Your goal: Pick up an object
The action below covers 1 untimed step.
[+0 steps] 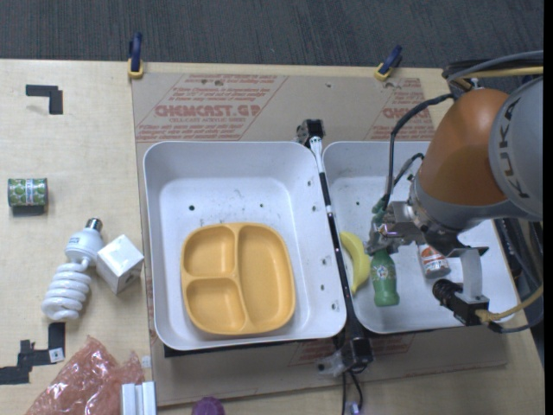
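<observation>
In the right white bin (pixel 356 188) lie a yellow banana (pixel 354 259) by the left wall and a green bottle (pixel 384 281) just right of it. A small bottle with a red and white label (pixel 432 262) rests further right, partly under the arm. My gripper (pixel 385 233) hangs low over the bin, directly above the top of the green bottle and close to the banana. The grey and orange wrist covers most of the gripper's body. I see nothing held in it.
The left white bin (pixel 160 223) holds a yellow divided plate (pixel 238 277). On the bench to the left lie a spiral light bulb (pixel 69 277), a white cube (pixel 120 263), a green can (pixel 28 194) and a red mesh bag (pixel 82 379).
</observation>
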Motion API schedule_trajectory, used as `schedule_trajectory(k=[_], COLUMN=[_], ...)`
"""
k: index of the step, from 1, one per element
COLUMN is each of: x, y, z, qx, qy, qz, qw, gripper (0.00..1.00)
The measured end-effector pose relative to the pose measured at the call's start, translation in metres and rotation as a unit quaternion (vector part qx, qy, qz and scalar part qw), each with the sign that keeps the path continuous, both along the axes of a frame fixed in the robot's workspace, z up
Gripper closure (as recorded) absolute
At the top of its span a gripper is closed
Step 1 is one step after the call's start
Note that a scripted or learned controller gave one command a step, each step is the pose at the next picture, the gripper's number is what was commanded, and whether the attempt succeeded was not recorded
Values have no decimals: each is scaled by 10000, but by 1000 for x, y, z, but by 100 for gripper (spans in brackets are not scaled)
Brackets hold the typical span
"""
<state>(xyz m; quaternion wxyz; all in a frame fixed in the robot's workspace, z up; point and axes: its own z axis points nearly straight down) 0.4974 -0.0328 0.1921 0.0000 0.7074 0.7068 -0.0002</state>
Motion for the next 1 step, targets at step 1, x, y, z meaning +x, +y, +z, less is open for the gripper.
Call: schedule_trajectory(k=[1], x=[8], y=[3], z=[24], qx=[-3], qy=[-5], qz=[5], qw=[10000], gripper=[100])
